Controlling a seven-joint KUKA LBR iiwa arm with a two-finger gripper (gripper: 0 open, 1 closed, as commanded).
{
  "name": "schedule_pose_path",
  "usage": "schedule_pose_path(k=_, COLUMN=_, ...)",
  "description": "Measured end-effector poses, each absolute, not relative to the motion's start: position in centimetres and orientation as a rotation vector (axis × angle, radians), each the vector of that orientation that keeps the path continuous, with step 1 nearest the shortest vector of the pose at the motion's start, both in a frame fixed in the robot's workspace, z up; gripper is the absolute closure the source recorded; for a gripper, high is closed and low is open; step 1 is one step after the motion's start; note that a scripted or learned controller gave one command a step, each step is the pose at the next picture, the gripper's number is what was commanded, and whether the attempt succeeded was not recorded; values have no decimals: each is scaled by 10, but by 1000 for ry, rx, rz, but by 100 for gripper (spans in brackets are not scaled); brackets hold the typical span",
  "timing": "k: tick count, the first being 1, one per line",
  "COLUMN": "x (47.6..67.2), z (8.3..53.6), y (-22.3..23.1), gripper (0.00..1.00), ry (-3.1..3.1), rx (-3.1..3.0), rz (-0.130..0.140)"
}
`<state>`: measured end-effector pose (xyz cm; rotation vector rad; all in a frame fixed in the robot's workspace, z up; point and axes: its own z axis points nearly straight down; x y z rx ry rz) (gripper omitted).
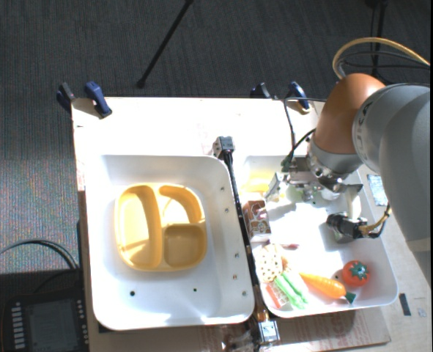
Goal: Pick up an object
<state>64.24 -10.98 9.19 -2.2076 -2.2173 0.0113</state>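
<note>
My gripper (pixel 295 191) hangs low over the far half of the right bin (pixel 381 295), under the grey wrist with its orange band. Just to its left lie a pale yellow flat piece (pixel 256 182) and a small brown and white carton (pixel 256 215). Toward the bin's near end are a white block with dots (pixel 269 262), a green pod-like toy (pixel 293 287), an orange carrot (pixel 323 285) and a red tomato (pixel 355 272). The wrist hides whatever is directly beneath the gripper.
The left bin (pixel 223 299) holds a yellow divided plate (pixel 160 226). A black divider rail (pixel 237 196) runs between the bins. Blue clamps (pixel 97 96) sit at the bench's far edge. A small red striped item (pixel 275 296) lies at the right bin's near left corner.
</note>
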Motion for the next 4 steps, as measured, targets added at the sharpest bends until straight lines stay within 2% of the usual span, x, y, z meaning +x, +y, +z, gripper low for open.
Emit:
schedule_pose_path(k=1, x=554, z=86, y=-94, gripper=0, ry=-2218, rx=-2228, rz=10)
schedule_pose_path(k=2, x=627, z=85, y=-135, gripper=0, ry=-2220, rx=-2218, rz=4)
schedule_pose_path(k=3, x=643, z=84, y=-115, gripper=0, ry=-2218, rx=-2215, rz=7)
schedule_pose_path(k=4, x=642, z=92, y=-115, gripper=100, ry=-2218, rx=-2208, rz=12)
